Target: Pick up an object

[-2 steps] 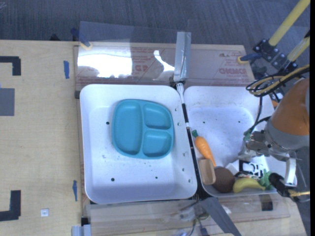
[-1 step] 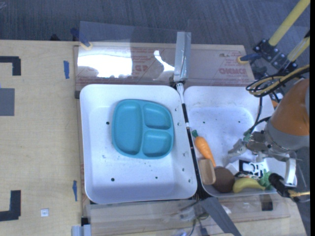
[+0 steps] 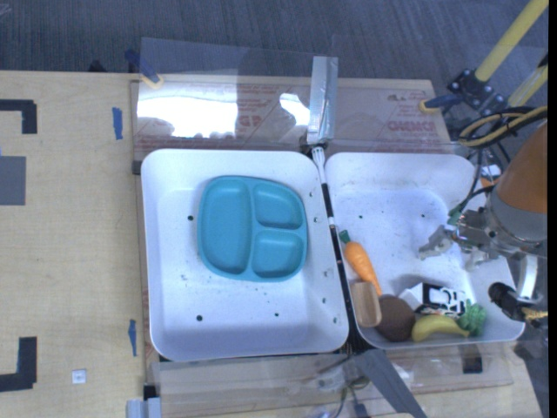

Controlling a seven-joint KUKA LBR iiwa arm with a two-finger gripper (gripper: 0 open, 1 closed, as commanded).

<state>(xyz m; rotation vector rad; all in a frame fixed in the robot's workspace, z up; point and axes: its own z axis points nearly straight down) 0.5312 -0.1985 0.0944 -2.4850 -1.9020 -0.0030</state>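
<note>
In the camera view, the light wooden tabletop (image 3: 70, 259) carries two shallow white plastic bins side by side. The left white bin (image 3: 174, 312) holds a turquoise plastic divided plate (image 3: 252, 227) with three compartments, lying flat near the bin's centre. The right white bin (image 3: 392, 198) holds a cluster of toy items along its near edge: an orange plastic carrot (image 3: 359, 263) lying at a slant by the dividing wall, a tan wooden block (image 3: 365, 304) just below it, a dark brown rounded object (image 3: 397, 317) touching the block, a yellow plastic banana (image 3: 438, 326), a green leafy toy (image 3: 473, 318) at the banana's right end, and a black-and-white patterned item (image 3: 439, 298) behind the banana. The grey arm (image 3: 522, 198) enters from the right; its metal pincer (image 3: 448, 238) hangs over the right bin's far-right area, apart from the toy cluster. Whether the pincer is spread or closed cannot be determined here.
</note>
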